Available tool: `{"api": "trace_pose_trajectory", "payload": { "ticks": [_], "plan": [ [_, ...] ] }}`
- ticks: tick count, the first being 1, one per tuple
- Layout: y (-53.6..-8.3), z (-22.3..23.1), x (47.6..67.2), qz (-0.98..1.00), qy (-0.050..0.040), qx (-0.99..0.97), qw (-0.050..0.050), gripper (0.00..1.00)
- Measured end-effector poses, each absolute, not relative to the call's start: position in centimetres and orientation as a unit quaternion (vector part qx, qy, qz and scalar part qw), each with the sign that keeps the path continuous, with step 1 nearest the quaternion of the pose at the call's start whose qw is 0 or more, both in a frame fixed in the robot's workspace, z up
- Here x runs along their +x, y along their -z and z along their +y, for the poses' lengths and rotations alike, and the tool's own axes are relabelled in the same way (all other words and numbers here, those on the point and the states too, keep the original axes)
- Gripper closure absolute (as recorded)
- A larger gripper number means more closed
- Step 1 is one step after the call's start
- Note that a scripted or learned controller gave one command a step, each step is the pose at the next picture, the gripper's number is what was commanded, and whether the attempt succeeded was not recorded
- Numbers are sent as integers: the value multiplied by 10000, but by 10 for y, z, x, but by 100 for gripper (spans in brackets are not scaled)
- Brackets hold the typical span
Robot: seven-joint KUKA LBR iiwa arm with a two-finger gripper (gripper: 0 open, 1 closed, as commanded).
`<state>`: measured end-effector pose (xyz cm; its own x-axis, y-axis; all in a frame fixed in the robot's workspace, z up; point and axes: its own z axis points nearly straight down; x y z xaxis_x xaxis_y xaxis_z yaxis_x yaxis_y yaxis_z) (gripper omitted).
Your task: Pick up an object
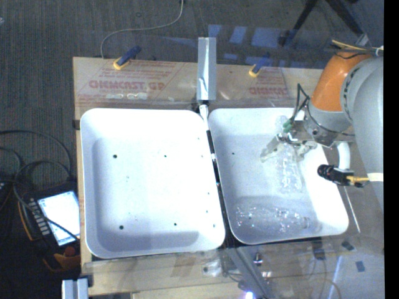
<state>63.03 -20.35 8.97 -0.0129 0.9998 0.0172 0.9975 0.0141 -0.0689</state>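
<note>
Gripper (288, 143) hangs low over the right bin (246, 129); its grip state I cannot tell. Directly beneath lies one clear plastic bottle (288, 172), another bottle (274, 217) nearer the front. Nothing visibly lifted yet.

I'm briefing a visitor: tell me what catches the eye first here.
The grey arm with its orange band reaches in from the right over the right white bin. Below its claw hangs a clear crinkled plastic object; another clear plastic bottle lies along that bin's near edge.
</note>
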Motion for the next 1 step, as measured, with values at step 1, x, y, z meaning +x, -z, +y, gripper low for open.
{"api": "trace_pose_trajectory", "payload": {
  "ticks": [1],
  "plan": [
    [-87, -218, 649, -7518, -217, -6565, 584, 0]
  ]
}}
